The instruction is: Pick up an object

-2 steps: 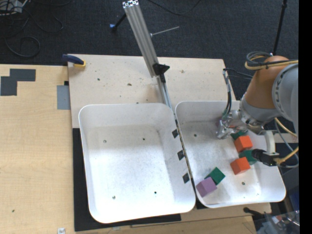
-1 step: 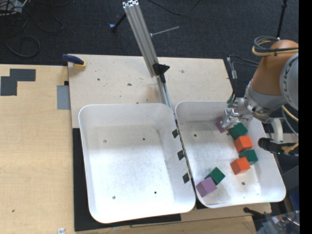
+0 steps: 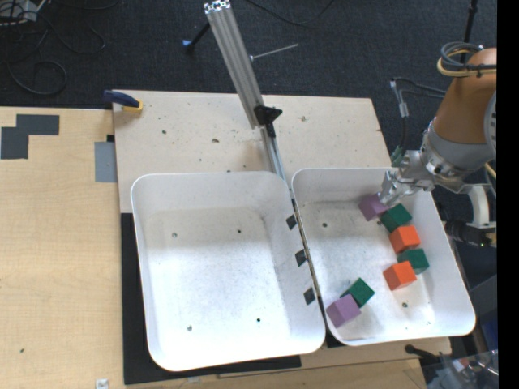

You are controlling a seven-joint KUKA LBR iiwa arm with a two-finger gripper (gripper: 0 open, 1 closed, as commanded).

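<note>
Gripper (image 3: pixel 392 186) sits low over the right bin (image 3: pixel 454 318), at its upper right, right by the purple cube (image 3: pixel 372 207); a green cube (image 3: pixel 396 216) is just beside that. Can't tell its open/closed state from this angle, and can't confirm anything held. Other blocks: orange cube (image 3: pixel 404 237), another green, another orange, then a green and purple pair near the divider. Left bin (image 3: pixel 162 193) next door. Cubes look small, rigid, light, probably foam or wood, not fragile. Best hold: two opposite flat faces, square on. Neighbour crowding may block one side.
</note>
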